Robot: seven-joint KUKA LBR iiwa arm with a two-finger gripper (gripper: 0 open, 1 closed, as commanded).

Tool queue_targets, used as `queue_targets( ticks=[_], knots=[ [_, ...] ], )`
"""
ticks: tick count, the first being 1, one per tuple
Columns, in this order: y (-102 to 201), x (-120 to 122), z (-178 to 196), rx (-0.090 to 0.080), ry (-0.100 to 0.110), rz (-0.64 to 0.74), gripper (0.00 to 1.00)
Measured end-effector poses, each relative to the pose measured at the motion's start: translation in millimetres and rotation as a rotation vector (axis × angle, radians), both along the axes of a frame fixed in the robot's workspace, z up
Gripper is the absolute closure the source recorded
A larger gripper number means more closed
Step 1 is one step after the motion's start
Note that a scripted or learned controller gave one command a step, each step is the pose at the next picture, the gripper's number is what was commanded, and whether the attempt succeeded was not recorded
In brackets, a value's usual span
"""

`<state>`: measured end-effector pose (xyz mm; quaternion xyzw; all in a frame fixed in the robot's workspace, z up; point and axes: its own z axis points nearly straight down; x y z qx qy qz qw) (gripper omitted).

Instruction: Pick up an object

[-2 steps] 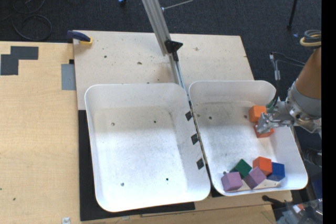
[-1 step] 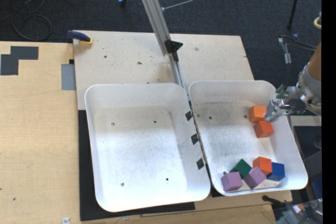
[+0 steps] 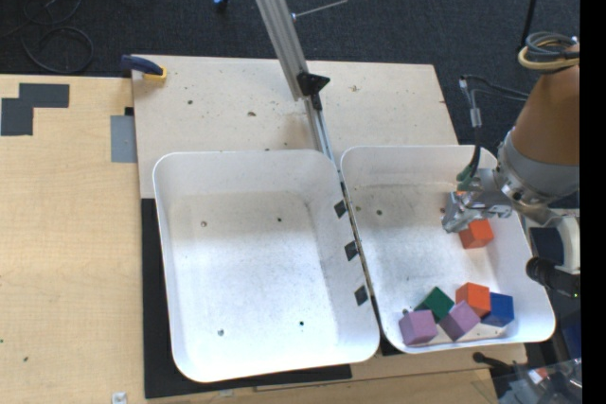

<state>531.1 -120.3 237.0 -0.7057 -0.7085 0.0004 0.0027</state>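
A: Five blocks cluster at the right bin's (image 3: 530, 322) near edge: purple block (image 3: 418, 326), mauve block (image 3: 459, 320), green block (image 3: 437, 302), orange block (image 3: 474, 297), blue block (image 3: 499, 308).

B: Farther back, the gripper (image 3: 466, 215) touches a red-orange block (image 3: 476, 233); possibly clamped, but I cannot tell. The left bin (image 3: 180, 175) sits beside.

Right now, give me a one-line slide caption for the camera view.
KUKA arm's gripper poised at an orange block in the right bin, five more blocks clustered at its near edge.
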Motion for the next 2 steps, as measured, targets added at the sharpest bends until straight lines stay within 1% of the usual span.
queue_targets(
  ticks=[1, 2],
  knots=[
    [49, -7, 8, 0.0, -0.001, 0.0, 1.0],
    [97, -13, -6, -0.001, 0.001, 0.0, 1.0]
  ],
)
